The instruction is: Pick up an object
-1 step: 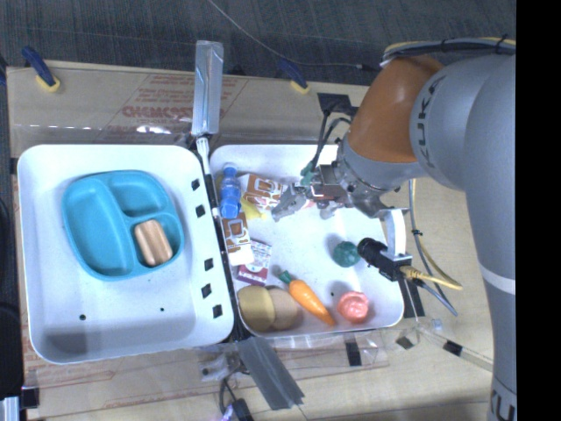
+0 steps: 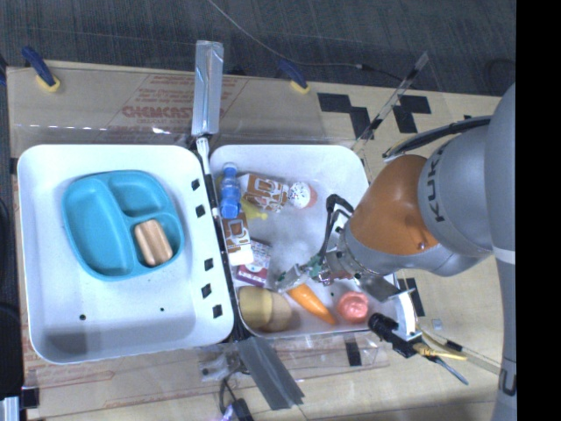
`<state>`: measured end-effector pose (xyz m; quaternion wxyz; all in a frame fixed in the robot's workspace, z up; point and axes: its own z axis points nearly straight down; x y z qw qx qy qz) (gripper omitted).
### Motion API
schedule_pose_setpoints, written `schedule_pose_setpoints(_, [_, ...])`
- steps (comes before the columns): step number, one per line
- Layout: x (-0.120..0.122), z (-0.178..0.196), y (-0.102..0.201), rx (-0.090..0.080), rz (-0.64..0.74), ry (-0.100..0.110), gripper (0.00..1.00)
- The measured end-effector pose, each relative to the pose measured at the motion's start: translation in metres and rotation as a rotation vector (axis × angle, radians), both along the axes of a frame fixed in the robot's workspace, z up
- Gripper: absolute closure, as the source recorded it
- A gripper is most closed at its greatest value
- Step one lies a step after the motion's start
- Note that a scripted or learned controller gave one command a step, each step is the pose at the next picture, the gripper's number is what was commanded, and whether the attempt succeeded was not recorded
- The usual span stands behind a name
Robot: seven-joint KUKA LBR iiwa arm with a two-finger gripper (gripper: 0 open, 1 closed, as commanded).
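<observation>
Carrot [image 2: 310,300]: lay directly under the gripper [image 2: 307,273], beside the potato [image 2: 265,310] and the tomato [image 2: 354,305]; judged the likeliest target.
Gripper: hovered low over the right bin [image 2: 351,160], among crowded items.
Finger state: could not be told; the tips were too small and cluttered.
Hold: nothing was seen between the fingers.
Blue tray [image 2: 105,226]: sat well apart in the other bin, carrying a bread roll [image 2: 152,241].

The arm [image 2: 456,204] reaches in from the right over the right bin [image 2: 351,160] — grey links, orange band bent low above the wrist. Its gripper [image 2: 302,273] points left, down near the bin's front half — close to the floor.
</observation>
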<state>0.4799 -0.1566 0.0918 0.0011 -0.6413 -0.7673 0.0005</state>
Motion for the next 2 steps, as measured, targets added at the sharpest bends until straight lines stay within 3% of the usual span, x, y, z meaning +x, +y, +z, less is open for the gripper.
schedule_pose_setpoints(1, [0.001, 0.01, 0.0, -0.001, 0.008, -0.001, 1.0])
schedule_pose_setpoints(2, [-0.002, 0.116, 0.048, -0.001, -0.331, -0.003, 1.0])
